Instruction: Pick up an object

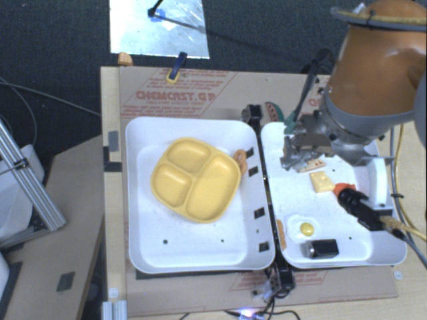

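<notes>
My gripper (pixel 293 157) hangs over the far left part of the right bin (pixel 383 249), low above its floor. Just to its right lies a pale yellow cheese slice (pixel 321 181), apart from the gripper. A small orange piece (pixel 343 189) rests beside the cheese. Nearer the front of this bin lie a fried egg toy (pixel 304 229) and a black block (pixel 322 248). Nothing shows in the gripper's grasp.
The left bin (pixel 143 245) holds a yellow divided plate (pixel 196 179) and a small tan piece (pixel 239 157) at the plate's right rim. The arm's large orange-brown body (pixel 380 59) overhangs the right bin's far side. A dark divider runs between the bins.
</notes>
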`<state>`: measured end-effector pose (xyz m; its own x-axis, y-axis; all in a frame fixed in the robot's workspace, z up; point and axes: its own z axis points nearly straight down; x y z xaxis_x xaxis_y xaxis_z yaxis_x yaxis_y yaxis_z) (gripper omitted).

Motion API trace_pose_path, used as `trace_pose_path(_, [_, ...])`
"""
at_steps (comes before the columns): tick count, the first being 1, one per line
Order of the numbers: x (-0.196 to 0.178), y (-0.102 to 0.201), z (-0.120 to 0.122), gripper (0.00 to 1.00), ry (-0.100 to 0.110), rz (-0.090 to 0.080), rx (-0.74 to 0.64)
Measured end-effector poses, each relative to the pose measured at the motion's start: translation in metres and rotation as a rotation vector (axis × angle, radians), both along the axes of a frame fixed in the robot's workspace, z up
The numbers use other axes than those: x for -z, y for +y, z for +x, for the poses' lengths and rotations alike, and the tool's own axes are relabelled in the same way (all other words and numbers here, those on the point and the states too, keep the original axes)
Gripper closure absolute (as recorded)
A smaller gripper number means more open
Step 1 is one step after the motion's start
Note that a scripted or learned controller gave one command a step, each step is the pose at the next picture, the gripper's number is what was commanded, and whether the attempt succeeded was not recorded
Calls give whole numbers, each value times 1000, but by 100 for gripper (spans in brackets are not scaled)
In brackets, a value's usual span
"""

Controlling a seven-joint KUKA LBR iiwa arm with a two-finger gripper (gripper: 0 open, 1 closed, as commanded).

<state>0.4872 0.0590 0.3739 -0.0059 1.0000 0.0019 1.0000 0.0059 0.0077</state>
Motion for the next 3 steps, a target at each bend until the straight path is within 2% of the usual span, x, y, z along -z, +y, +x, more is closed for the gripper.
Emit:
trace_pose_path(1, [-42, 40, 0, 100, 1, 1, -2])
trace_pose_path(2, [-79, 42, 0, 100, 2, 0, 1])
trace_pose_path(3, [76, -36, -2, 100, 21, -6, 12])
